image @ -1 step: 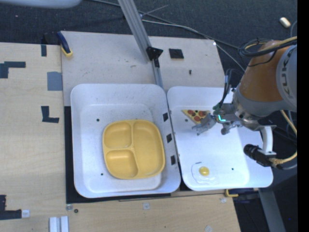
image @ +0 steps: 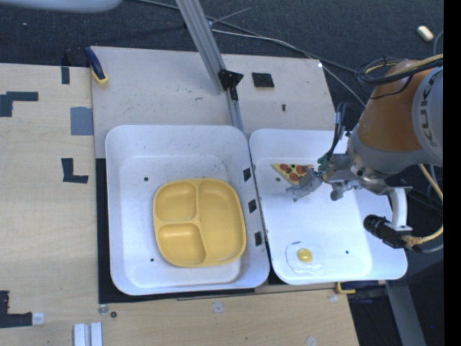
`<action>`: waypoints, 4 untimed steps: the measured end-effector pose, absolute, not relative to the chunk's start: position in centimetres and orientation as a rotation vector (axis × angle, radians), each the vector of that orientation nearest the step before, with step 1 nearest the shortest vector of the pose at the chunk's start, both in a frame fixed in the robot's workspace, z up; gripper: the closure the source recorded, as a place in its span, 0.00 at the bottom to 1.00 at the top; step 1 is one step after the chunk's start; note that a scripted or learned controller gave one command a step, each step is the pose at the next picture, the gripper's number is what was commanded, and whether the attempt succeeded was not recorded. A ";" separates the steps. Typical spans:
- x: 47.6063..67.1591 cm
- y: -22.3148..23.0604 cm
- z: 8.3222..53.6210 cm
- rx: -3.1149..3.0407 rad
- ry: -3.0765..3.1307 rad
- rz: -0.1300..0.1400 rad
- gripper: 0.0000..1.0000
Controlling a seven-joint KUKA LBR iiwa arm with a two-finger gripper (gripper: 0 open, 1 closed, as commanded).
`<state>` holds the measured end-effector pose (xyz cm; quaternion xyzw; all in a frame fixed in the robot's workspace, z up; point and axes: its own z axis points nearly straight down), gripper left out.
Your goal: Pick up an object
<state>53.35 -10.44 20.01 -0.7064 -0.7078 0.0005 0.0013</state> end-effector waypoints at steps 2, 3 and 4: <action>53.3 -9.5 8.8 -2.222 -2.223 0.002 0.00; 53.3 -9.4 10.1 -2.221 -2.223 0.002 1.00; 53.0 -9.5 14.3 -2.221 -2.223 -0.001 1.00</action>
